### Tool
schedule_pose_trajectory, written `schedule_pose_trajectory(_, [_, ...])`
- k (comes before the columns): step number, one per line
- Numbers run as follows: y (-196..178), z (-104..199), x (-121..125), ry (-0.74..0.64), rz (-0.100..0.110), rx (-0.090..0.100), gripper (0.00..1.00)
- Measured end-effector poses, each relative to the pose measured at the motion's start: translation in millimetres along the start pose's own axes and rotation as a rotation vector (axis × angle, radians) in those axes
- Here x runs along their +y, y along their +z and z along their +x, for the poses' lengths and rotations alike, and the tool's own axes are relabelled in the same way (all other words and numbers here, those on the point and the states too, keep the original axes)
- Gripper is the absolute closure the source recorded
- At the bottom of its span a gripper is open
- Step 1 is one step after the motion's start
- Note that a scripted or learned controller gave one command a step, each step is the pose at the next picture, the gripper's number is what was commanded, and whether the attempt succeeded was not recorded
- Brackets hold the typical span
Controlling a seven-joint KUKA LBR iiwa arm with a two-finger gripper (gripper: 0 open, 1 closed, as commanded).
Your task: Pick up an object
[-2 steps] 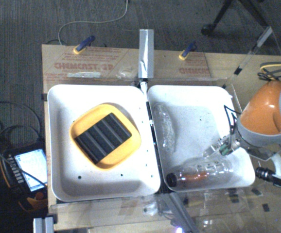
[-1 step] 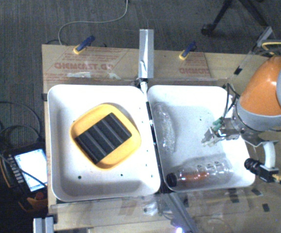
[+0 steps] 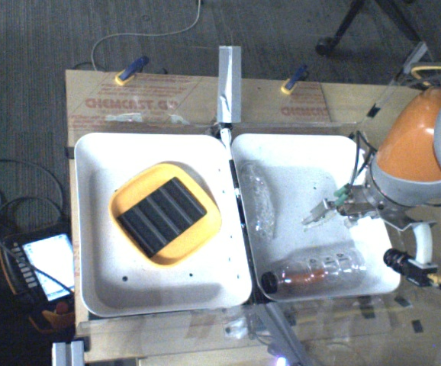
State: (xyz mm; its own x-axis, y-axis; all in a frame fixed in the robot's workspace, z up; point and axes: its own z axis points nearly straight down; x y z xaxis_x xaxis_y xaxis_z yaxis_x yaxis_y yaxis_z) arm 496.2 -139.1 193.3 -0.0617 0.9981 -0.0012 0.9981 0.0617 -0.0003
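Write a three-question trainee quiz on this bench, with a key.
1. True or false: the yellow tray with black slats lies in the right bin.
2. Which thing lies along the right bin's near edge?
A. a clear plastic bottle with a dark cap
B. a blue clamp
C. a metal spoon
3. Fill in: the end effector is over the ____ bin.

Key:
1. False; it lies in the left bin.
2. A.
3. right.
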Motion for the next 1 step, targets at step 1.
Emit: schedule_pose_trajectory(1, [7.7, 87.0, -1.9, 0.084, 0.003, 0.002, 0.0])
